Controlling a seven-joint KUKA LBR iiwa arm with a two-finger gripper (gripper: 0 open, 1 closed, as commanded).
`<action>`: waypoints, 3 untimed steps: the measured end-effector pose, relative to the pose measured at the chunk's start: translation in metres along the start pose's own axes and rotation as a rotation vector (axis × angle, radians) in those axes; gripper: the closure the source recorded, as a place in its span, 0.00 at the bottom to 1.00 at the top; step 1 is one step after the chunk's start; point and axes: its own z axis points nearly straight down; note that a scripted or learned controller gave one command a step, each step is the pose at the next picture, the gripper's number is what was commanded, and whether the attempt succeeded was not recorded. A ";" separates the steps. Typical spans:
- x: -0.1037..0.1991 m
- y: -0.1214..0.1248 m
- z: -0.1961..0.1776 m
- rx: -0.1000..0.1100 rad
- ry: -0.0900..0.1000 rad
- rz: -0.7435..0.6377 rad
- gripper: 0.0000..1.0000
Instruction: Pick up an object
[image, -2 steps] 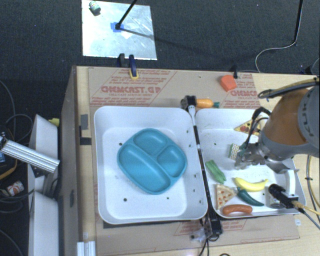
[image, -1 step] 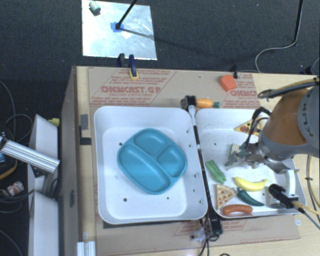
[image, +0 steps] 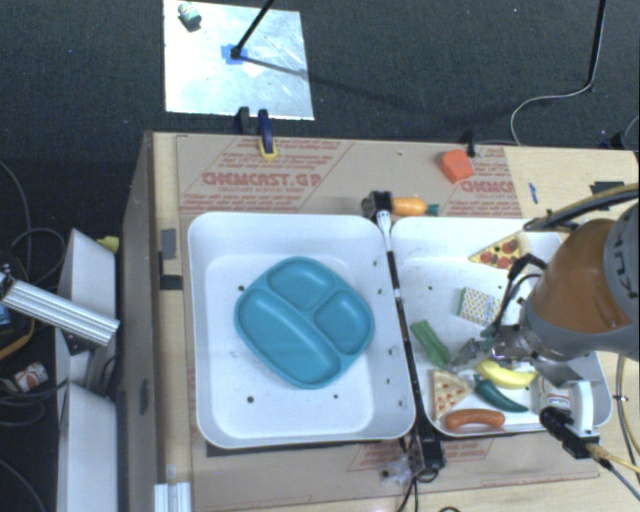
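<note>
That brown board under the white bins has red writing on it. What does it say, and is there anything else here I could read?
"CHEMCAST GP": red print on the board, behind the left bin.
"CHEMC...": the same print on the board behind the right bin; the rest is cut off by the arm.
Fainter red lines around both prints: too small to read.
Nothing else bears readable text.
</note>
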 end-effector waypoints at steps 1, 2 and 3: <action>-0.030 0.068 -0.116 -0.005 -0.002 -0.002 0.00; -0.023 0.023 0.000 0.000 0.000 0.000 0.00; -0.023 0.024 -0.011 -0.003 0.000 0.000 1.00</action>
